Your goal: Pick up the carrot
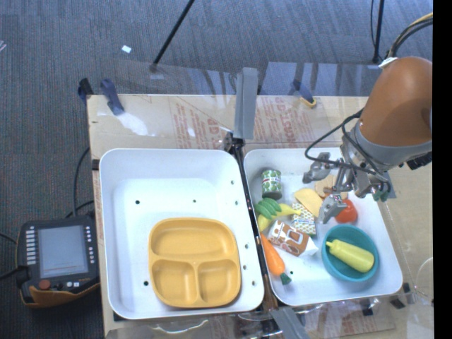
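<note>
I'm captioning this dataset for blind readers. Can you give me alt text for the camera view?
The gripper hangs over the right bin, above a red item, away from the carrot lying at the bin's left wall. The right bin also holds a blue bowl with a yellow bottle; the left bin holds a yellow divided plate.

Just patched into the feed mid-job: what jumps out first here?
The yellow tray dominates the left bin. The right bin is crowded: the carrot lies along its left wall, a blue bowl sits at its near right, and the tool hangs over a red item, away from the carrot.
</note>
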Motion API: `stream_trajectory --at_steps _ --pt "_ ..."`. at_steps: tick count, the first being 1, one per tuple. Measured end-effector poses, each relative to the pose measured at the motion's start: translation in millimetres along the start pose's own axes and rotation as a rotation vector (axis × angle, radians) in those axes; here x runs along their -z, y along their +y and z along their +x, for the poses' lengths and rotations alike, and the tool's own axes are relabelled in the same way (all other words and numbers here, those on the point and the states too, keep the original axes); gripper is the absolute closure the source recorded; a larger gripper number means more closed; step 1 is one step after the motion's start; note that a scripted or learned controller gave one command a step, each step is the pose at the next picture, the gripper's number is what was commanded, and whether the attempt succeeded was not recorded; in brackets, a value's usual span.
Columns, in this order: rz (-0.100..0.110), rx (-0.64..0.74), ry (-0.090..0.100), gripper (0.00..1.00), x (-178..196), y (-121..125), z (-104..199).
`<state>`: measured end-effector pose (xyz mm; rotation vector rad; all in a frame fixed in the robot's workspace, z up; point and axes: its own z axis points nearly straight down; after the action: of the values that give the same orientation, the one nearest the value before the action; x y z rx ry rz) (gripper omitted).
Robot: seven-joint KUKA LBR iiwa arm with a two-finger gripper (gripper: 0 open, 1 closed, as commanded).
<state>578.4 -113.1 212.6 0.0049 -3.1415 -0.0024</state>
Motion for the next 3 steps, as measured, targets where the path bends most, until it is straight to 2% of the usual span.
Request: stream_trajectory --at_steps 1,2,3 --pt "-0.001 0.083 -0.001 0.00 -26 40 -37" --pt "0.001 0.208 -0.023 0.00 -101 23 -8" --pt "-0.003 -0.001 -0.027 0.00 -108 -15 -15"
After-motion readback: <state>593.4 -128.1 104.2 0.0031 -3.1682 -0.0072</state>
